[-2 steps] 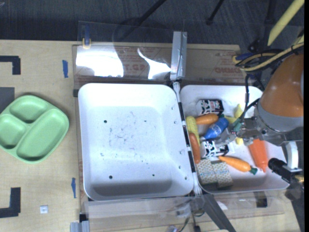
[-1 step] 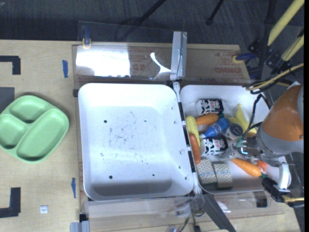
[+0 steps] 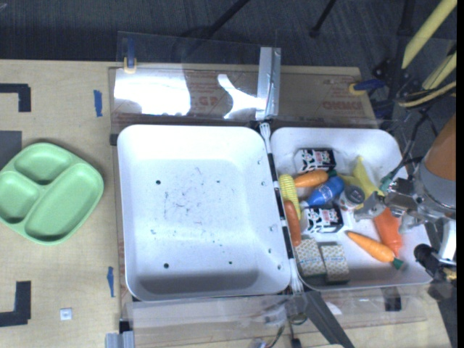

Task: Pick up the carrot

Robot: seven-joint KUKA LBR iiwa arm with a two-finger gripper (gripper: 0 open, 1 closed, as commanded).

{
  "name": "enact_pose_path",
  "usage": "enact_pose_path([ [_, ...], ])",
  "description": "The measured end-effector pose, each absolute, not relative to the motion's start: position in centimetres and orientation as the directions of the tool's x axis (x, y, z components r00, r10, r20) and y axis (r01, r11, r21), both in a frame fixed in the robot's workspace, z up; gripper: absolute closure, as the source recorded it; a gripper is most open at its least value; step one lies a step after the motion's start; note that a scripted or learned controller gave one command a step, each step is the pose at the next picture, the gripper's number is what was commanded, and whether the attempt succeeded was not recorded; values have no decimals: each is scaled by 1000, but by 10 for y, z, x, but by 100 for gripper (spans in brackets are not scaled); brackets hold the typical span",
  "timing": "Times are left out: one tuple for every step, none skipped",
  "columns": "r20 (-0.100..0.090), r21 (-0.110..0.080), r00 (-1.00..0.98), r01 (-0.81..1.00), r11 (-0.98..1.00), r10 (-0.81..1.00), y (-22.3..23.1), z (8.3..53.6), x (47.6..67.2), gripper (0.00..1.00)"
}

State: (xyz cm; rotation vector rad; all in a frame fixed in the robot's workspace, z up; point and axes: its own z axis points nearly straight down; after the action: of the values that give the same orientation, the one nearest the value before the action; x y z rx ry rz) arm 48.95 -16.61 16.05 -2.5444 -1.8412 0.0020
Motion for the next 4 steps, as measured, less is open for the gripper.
enact_pose_path([
  [-1, 0, -58, 998, 58, 998, -205, 205, 511, 0],
  [-2, 2, -59, 998, 59, 998, -204, 215, 512, 100],
  [-2, 2, -60, 998, 60, 998, -204, 215, 512, 0],
  [0, 5, -162, 987, 162, 987, -198, 86, 481, 0],
])
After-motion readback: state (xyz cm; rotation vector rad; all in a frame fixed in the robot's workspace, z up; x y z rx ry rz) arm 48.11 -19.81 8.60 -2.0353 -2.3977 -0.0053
